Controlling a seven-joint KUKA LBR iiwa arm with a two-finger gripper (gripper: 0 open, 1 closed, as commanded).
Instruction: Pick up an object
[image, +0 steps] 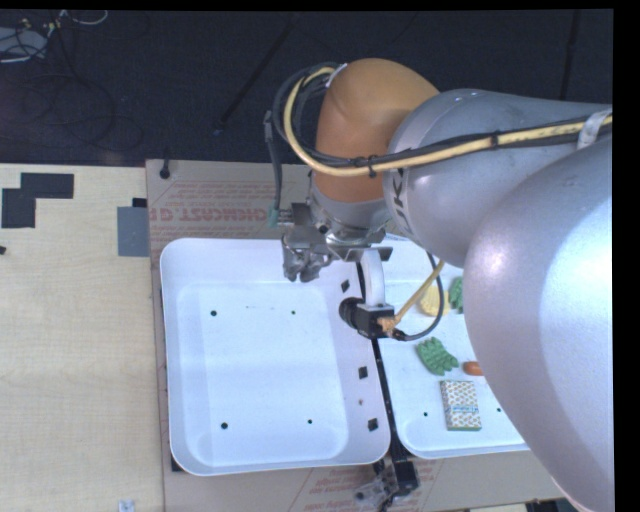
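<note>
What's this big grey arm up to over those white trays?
The arm's gripper hangs over the top edge of the left bin, with nothing visibly in it. The things it could pick up all lie in the right bin: a green toy, a small patterned box, a yellow piece and a bit of orange. Nothing has been lifted at this moment.

A pale wooden bench (70, 340) with dark grey rectangular patches at ten o'clock. A brown cardboard sheet (215, 205) with red print lies on it. At twelve o'clock, dark floor (150, 80) with loose cables.
</note>
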